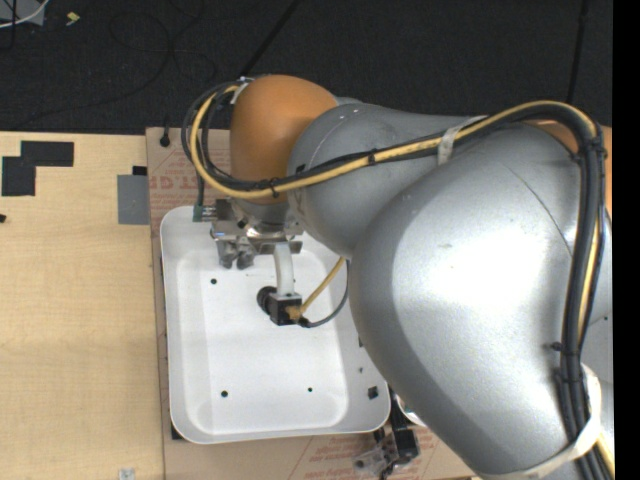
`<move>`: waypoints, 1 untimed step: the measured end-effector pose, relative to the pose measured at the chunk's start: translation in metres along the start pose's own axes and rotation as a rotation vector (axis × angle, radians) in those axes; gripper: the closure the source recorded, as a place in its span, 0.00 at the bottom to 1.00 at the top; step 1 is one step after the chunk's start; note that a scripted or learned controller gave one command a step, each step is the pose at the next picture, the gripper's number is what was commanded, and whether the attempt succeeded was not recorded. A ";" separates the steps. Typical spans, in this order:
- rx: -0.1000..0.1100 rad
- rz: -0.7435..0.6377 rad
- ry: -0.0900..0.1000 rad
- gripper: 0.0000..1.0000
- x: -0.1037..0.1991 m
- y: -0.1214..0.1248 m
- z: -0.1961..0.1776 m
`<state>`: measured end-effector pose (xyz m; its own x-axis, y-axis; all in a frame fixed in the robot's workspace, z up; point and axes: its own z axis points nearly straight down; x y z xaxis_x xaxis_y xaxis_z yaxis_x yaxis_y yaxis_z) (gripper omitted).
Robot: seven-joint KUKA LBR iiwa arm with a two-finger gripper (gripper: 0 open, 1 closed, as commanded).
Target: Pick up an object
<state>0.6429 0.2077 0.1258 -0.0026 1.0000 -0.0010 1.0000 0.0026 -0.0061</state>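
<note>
My gripper (252, 251) hangs over the far part of a shallow white bin (250, 393), under the orange band (280, 118) of the arm. Just below it, over the bin floor, is a small black piece (274, 303) with a yellowish cable running off to the right. I cannot tell whether this piece is a loose object or part of the gripper. No other object lies on the visible part of the bin floor, which bears a few small dark dots.
The arm's bulky grey body (470, 288) covers the right half of the view. Left of the bin lies a tan board (70, 308) with black and grey patches (130, 198). Dark hardware (395, 448) sits by the bin's near right corner.
</note>
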 end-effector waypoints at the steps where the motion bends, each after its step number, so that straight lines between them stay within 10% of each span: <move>1: -0.005 -0.001 0.001 1.00 0.037 0.001 -0.014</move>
<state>0.6437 0.2447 0.1403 -0.0032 1.0000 0.0000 1.0000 0.0032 -0.0015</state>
